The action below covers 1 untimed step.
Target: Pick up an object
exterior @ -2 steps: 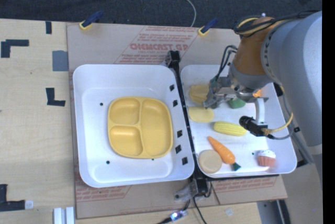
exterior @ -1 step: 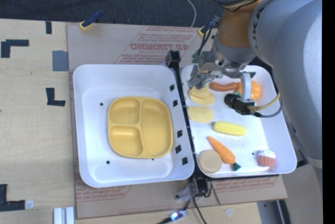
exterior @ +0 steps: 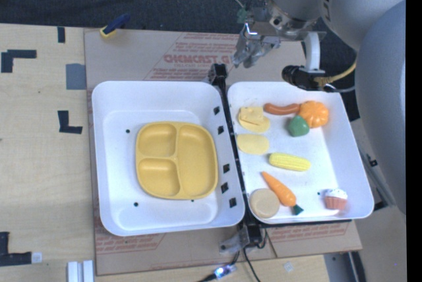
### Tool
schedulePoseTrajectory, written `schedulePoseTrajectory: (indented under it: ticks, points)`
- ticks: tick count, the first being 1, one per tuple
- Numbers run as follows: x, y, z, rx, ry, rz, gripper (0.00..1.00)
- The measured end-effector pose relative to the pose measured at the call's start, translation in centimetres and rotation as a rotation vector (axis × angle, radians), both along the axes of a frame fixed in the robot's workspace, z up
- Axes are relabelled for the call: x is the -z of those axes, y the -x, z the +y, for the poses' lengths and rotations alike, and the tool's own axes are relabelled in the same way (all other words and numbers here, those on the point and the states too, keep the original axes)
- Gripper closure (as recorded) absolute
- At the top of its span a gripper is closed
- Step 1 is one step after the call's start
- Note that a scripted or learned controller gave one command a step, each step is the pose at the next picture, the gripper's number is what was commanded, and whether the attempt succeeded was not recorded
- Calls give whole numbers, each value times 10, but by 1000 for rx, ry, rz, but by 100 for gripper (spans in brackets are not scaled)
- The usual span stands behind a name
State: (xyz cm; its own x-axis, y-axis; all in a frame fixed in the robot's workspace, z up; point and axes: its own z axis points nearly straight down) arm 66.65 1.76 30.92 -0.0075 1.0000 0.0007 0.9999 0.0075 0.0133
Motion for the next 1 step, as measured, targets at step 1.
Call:
schedulePoseTrajectory:
  ticks: [1]
  points:
    - [-7, 109, 13, 5, -1, 19, 100]
